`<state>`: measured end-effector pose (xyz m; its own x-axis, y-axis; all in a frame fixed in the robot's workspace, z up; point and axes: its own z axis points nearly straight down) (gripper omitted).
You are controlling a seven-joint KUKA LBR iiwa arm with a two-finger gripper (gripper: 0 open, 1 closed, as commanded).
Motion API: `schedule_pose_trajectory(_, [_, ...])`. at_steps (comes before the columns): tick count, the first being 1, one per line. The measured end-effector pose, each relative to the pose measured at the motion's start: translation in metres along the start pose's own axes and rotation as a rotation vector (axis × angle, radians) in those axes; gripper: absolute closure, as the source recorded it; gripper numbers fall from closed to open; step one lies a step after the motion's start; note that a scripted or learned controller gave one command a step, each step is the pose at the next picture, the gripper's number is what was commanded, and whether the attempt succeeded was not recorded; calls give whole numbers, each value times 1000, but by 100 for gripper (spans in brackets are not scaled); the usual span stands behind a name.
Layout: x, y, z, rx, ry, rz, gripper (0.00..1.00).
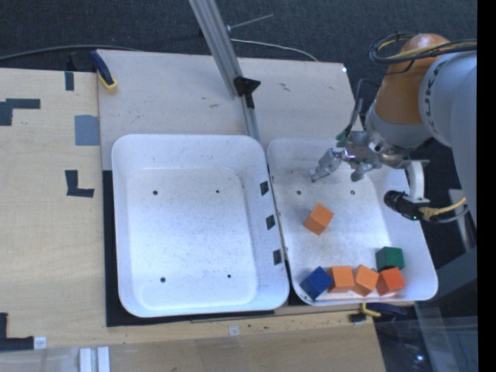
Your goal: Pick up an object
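Bench (178, 107) boards ran across the room, pale wood with dark tape marks (74, 183) on the left side. Next came the left bin (128, 208), a wide shallow white tray. A slanted metal rail (221, 41) crossed above it, ending near the gap between the two trays. The right bin (364, 208) held the blocks: one orange block (318, 218) lay alone near the middle, and along the near edge sat a blue block (315, 282), two more orange blocks (342, 277) touching side by side, a red-orange block (390, 281) and a green block (390, 257) just behind it. Above the far end of that tray hung the gripper (339, 169), fingers spread apart with nothing between them, well apart from the lone orange block. Its grey arm (457, 99) with the orange band (403, 91) reached in from the right.
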<state>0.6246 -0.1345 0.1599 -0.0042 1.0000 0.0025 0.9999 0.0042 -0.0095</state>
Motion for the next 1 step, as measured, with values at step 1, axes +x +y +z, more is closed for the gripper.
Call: schedule_pose_trajectory(1, [9, 28, 10, -9, -2, 1, 0])
